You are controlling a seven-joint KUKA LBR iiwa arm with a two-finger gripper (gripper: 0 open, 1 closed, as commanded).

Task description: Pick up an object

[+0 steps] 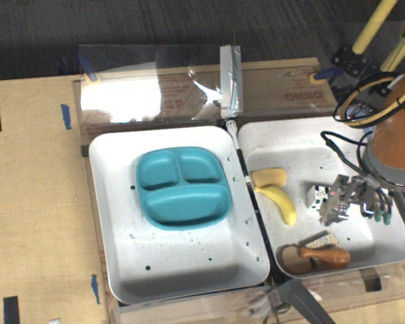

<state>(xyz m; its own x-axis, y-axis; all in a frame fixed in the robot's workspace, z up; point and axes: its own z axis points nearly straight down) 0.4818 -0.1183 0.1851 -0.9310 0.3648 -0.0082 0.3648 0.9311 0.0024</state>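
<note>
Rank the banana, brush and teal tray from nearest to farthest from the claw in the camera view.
From the claw:
1. Brush, just below it, at the right bin's front edge.
2. Banana, to its left, same bin. Close to the brush's distance, slightly farther.
3. Teal tray, far left, in the other bin.

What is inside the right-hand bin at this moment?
The right bin holds a banana, a tan piece touching its upper end, and a brown wooden-handled brush near the front wall. The gripper hangs over the bin floor, covering whatever lies beneath it.
</note>
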